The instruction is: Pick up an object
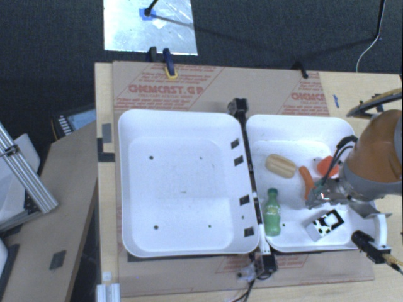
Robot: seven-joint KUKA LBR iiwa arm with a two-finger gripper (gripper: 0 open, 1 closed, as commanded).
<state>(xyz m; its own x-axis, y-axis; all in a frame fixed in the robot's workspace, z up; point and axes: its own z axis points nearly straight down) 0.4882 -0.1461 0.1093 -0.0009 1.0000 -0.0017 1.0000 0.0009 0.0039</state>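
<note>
A: What sits at the far left?

B: The left bin (182, 181), white and shallow, on the brown board that covers the counter (189, 87). A black divider strip (249, 181) runs between it and the right bin (296, 128).

A: And in the right bin?

B: Nearest the divider, a green bottle (272, 211) lies close to the front edge. Up and right of it is a tan bun (280, 165). Right of the bun lies an orange stick (306, 178), slanted, with a red piece (324, 165) just beside its upper end. Toward the front right corner is a white block with black marks (325, 224).

A: Where is the arm?

B: It reaches in from the right, its orange band (378, 153) over the bin's right rim, the grey wrist below it angled down and leftward into the bin.

A: And the pincer?

B: The pincer (317, 197) is low over the bin floor, right by the lower end of the orange stick and above the white block. Whether it is wide or narrow I cannot tell; the tips blur into the dark wrist parts. I see nothing clearly between them.
</note>
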